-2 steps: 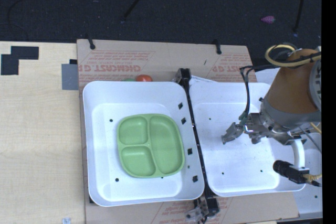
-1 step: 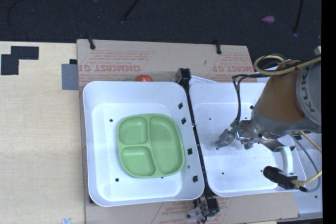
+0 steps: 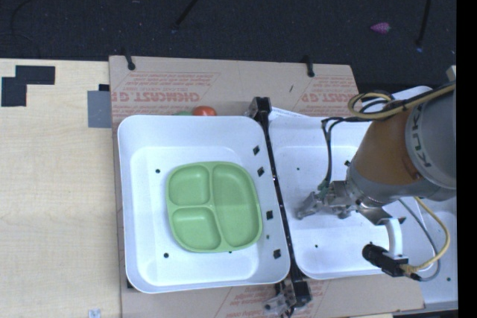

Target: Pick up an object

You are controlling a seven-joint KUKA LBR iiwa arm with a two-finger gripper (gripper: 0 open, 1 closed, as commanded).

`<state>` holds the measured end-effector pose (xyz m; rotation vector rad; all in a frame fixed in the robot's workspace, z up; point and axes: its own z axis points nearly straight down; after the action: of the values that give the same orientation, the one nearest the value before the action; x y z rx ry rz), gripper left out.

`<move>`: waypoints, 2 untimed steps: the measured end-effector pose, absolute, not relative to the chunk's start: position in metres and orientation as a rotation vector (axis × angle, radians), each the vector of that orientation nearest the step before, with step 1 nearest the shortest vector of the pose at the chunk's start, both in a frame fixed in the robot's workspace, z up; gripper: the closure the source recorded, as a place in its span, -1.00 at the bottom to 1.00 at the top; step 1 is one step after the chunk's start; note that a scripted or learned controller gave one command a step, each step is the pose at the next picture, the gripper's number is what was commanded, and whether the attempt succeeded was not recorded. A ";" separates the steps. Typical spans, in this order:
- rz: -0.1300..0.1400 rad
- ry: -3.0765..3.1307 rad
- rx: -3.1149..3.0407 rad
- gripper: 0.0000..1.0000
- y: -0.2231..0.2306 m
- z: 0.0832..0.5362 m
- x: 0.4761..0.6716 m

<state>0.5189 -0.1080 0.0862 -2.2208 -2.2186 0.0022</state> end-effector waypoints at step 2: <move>-0.002 -2.222 -2.224 1.00 -0.115 0.160 0.522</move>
<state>0.5219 -0.1155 0.1602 -2.2240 -2.2218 -0.0022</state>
